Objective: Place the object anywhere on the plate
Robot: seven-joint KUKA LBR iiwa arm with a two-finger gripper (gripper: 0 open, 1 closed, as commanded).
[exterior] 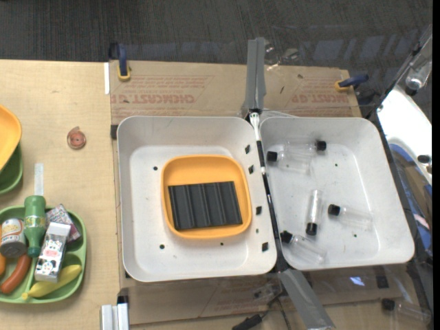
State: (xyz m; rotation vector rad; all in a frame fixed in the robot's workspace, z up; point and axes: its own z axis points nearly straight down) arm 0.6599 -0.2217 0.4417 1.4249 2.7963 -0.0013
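- From my remote station I see two bins side by side: the left bin (137,253) bears a yellow plate (205,167) at its centre, with a dark ribbed insert (205,205) lying on the plate's face.
- The right bin (385,239) holds the candidates: clear vials with black caps, well apart from the plate. One vial (297,154) lies at about 10 o'clock of that bin, one (313,212) near its centre, one (349,216) just toward 3 o'clock of centre, and one (302,246) at about 7 o'clock by the wall.
- None of them is on the plate (nothing but the insert rests there).
- A white and grey piece of the arm (405,115) shows at the view's 3 o'clock edge, outside the bins; of the gripper, wide or narrow, I cannot tell.
- Judgement: the task stands at its first step, the pick not yet made.
- Next move, as I judge it: come down over one vial, straddle its body crosswise, close, then carry toward 9 o'clock to the plate. Clear, round vials may roll or slip.
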